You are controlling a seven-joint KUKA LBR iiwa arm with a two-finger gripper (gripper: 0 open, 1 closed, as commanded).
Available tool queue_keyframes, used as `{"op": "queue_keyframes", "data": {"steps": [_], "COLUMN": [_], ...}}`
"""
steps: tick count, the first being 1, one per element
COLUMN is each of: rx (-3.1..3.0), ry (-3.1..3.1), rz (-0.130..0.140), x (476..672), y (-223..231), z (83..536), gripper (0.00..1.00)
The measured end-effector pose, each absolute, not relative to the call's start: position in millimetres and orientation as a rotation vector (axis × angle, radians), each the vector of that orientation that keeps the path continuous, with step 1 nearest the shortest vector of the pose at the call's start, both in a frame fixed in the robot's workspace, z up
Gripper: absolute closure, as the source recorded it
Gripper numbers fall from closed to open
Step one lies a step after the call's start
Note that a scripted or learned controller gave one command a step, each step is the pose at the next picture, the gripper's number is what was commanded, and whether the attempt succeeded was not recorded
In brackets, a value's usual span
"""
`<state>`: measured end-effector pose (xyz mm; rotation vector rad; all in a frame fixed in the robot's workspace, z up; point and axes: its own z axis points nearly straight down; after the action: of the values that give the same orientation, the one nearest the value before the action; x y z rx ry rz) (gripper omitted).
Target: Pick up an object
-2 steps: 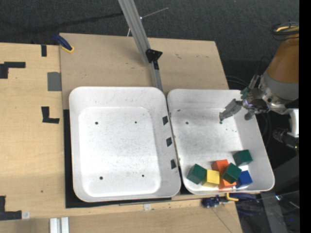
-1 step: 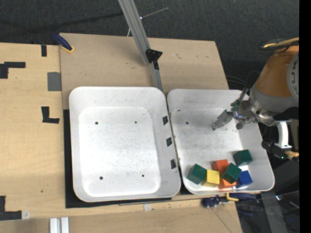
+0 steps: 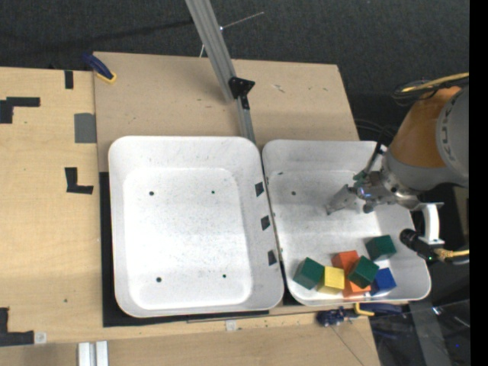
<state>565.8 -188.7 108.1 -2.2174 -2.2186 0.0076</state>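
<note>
- While the desk [image 3: 191, 90] carries two white bins, the left bin [image 3: 122, 204] sits bare.
- Right bin [image 3: 305, 166] holds blocks [image 3: 347, 273] clustered at its near corner, likely pooled there.
- Gripper [image 3: 366, 193] hovers above bare floor; whether clenched or released cannot be told.

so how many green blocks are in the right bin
3: one at the left end of the pile, one in its middle beside the orange block, one nearest the arm. Others may be hidden underneath.
</note>
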Motion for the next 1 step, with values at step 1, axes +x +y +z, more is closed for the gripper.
{"op": "queue_keyframes", "data": {"steps": [1], "rx": [-2.217], "ry": [-2.222], "rz": [0.002], "x": [567.3], "y": [-187.5], "z": [121.1], "gripper": [1.00]}}
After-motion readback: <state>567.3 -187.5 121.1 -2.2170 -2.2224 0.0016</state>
